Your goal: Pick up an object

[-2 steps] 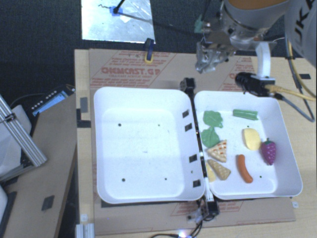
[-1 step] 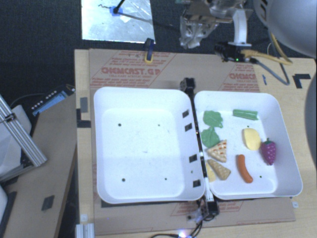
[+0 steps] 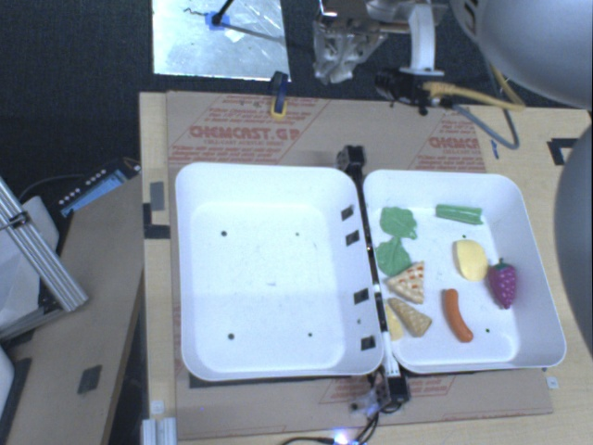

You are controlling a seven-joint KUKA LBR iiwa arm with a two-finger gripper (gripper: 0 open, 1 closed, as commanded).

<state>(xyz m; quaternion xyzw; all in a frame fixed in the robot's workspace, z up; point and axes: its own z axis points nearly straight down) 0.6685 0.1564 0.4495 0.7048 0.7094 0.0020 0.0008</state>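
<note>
Looking down on the bench (image 3: 519,137), I've got the arm (image 3: 519,17) bulking in from the upper right, its gripper (image 3: 335,58) hanging high above the far edge, well apart from both bins. From this slant the fingertips blur together, so I cannot tell how the jaws stand; nothing shows between them. Left bin (image 3: 269,267) sits just beside the right bin (image 3: 519,323). In the right bin: two leafy greens (image 3: 397,239) near the divider, a green bean (image 3: 460,214) at the far side, a yellow piece (image 3: 471,260), purple grapes (image 3: 503,284) touching it or nearly so, a pizza slice (image 3: 408,282), an orange sausage (image 3: 456,315), and a tan wedge (image 3: 410,321), possibly bread, nearest me.
</note>
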